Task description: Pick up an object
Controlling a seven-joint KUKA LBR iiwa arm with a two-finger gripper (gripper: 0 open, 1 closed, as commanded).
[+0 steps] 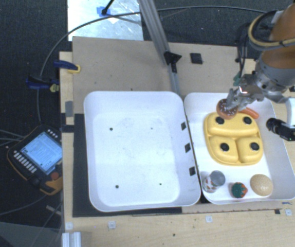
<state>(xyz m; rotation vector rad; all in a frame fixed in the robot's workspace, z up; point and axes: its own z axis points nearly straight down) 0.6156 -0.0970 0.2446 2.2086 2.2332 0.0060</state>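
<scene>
Hand (233, 103) over round brown object (225, 109), no long axis

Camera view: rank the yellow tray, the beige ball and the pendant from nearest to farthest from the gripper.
1. Yellow tray, right bin, just below the gripper.
2. Beige ball, right bin's near corner.
3. Pendant, off the bench, far left.

A grey KUKA arm (283, 40) with an orange band reaches in from the right, its gripper (233, 103) low over the right bin's (286, 176) far end, at a brownish round object (224, 109) beside an orange piece (250, 112). A yellow four-dimpled tray (234, 138) fills the bin's middle; a small grey-topped item (213, 181), a green-and-red ball (239, 190) and a tan egg-shaped object (261, 184) line its near edge. The left bin (134, 148) adjoins it.
</scene>
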